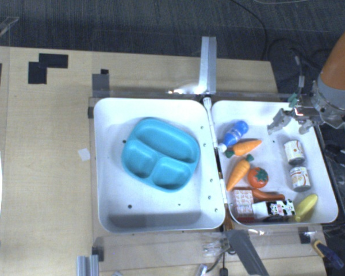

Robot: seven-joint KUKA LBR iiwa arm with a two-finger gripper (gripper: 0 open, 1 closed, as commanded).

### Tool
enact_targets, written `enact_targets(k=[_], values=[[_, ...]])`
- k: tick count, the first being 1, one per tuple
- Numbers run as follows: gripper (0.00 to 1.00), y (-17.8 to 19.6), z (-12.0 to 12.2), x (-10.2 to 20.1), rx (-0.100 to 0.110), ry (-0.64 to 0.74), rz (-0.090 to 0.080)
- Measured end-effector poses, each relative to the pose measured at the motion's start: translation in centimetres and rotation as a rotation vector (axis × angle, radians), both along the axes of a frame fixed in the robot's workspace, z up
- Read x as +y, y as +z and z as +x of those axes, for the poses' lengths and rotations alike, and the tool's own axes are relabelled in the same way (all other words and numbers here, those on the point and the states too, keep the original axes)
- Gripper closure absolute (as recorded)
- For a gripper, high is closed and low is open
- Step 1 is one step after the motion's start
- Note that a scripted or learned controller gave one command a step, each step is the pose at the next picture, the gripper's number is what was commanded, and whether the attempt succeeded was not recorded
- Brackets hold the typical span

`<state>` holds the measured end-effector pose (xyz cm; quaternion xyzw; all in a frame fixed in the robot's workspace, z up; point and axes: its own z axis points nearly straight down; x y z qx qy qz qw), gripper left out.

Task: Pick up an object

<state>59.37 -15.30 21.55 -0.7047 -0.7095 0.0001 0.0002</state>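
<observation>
**Arm poised over the far right corner of the toy-filled bin**

The grey arm with its orange band (340, 68) comes in from the right, and its two-finger gripper (291, 119) sits above the far right corner of the right-hand shallow white bin (328, 171). The metal fingers (278, 121) look spread apart with nothing between them, so the hand is released and carrying no load

Below it the right bin is crowded. A blue and white plastic bottle (234, 132) lies near the far left of that bin, with a small orange toy carrot (244, 148) just beside it and a second, longer orange carrot (237, 173) nearer to me. A red toy tomato with a green top (258, 177) touches that second carrot. Along the right side stand two small cans with white labels, one farther (293, 152) and one nearer (299, 178), both close to the gripper yet apart from it. At the near edge lie a flat red and white carton (242, 202), a dark box with a printed label (276, 207) and a yellow toy lemon (306, 206)

The left-hand white bin (112, 211) holds a blue plastic divided plate (160, 153), lying tilted near its middle, well apart from the arm
</observation>
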Motion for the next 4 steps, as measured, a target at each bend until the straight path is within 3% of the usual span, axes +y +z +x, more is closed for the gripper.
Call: enact_targets(k=[1,2,3,4], values=[[0.0,-10.7,-0.7,-4.2,-0.004,-0.11,0.0],[0.0,-12.7,-5.9,-3.4,-0.015,0.238,-0.005],[1.0,-11.7,-5.6,-3.3,-0.018,0.24,-0.004],[1.0,-2.4,-1.0,2.8,-0.004,0.121,0.0]])
